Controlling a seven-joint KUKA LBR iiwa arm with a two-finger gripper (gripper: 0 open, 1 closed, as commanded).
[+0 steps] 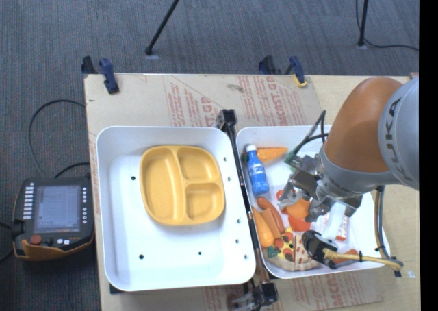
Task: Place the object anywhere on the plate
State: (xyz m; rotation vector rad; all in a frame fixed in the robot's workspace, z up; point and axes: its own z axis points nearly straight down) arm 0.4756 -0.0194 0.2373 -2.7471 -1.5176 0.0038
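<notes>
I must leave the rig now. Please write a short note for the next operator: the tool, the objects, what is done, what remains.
Tool: low over the right bin, among the toy food; grip state unclear.
Right bin: blue bottle, carrot, orange pieces.
Yellow plate: in the left bin, nothing on it.
Done: nothing placed yet.
Left: pick one object and set it on the plate.

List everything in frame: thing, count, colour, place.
plate: 1, yellow, three compartments, in left bin
left bin: 1, white, bench left
right bin: 1, white, bench right
bottle: 1, blue with white cap, right bin near left wall
carrot: 1, orange, right bin top
toy food pile: several, orange and red, right bin lower part
pendant: 1, grey and orange, floor left
clamps: blue, bench rear edge
arm: grey and orange, over right bin
gripper: over toy food
</notes>
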